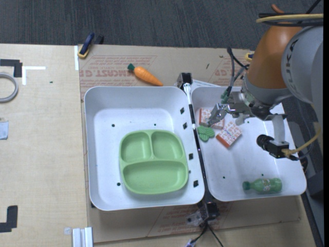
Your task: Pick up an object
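Right of centre, the gripper (220,113) hangs over a red-and-white packet (229,134) in the right bin (288,187); jaw state unclear. Crowding by the green toy (205,133) could spoil the grasp.

- We see the gripper (218,112) low in the right bin (288,184), over a red-and-white packet (229,134).
- Green bottle (263,185) lies near the front (on its side).
- Left bin (97,138): a green tray (153,161).
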Tool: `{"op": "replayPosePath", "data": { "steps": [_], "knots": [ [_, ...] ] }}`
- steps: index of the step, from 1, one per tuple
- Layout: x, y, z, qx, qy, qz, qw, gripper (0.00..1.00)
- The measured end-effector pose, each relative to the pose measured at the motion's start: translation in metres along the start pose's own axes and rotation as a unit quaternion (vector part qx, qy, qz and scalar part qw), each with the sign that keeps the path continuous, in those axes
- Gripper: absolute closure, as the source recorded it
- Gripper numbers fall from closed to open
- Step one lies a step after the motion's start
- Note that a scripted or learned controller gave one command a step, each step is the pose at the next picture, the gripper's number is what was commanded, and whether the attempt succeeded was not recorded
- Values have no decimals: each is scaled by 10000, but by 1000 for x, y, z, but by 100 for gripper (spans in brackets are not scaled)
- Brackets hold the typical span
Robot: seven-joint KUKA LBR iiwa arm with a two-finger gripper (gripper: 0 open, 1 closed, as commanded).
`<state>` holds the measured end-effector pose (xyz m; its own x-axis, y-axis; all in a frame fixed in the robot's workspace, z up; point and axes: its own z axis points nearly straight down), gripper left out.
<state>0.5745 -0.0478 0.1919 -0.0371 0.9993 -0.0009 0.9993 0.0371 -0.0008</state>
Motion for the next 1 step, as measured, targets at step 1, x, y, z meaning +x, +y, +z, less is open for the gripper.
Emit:
{"op": "replayPosePath", "data": {
  "steps": [1],
  "knots": [
    [-46,-10,73,4,2,-18,10000,0]
  ]
}}
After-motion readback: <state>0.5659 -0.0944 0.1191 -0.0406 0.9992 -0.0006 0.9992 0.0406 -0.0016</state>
